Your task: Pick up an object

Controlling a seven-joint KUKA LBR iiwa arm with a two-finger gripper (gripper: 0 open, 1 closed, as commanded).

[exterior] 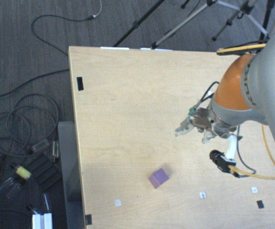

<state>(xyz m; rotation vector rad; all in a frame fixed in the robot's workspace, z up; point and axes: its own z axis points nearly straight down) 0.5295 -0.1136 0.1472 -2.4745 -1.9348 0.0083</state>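
The grey arm (266,85) comes in from the 3 o'clock side of the view, and its orange band (230,92) sits just above the wrist. The gripper (194,134) hangs over the pale wooden bench (127,104), a little to the 4 o'clock side of the bench's middle. Its two silver fingers (181,131) stand spread apart and point toward 9 o'clock, with only bare wood between them, so it is holding nothing. A black connector (217,158) with a yellow cable (251,175) hangs under the wrist, at 5 o'clock from the gripper. The thing to pick up, a small purple cube (158,178), lies flat on the bench at about 7 o'clock from the gripper and well apart from it, close to the edge of the bench at 6 o'clock. It stands alone and touches nothing else. A black mark (80,83) is on the bench near its 10 o'clock corner, and some small white tags (202,194) lie along the 6 o'clock edge. On the dark carpet at 9 o'clock lie loose black cables (18,123), and at 1 o'clock are the legs of a tripod (223,4).
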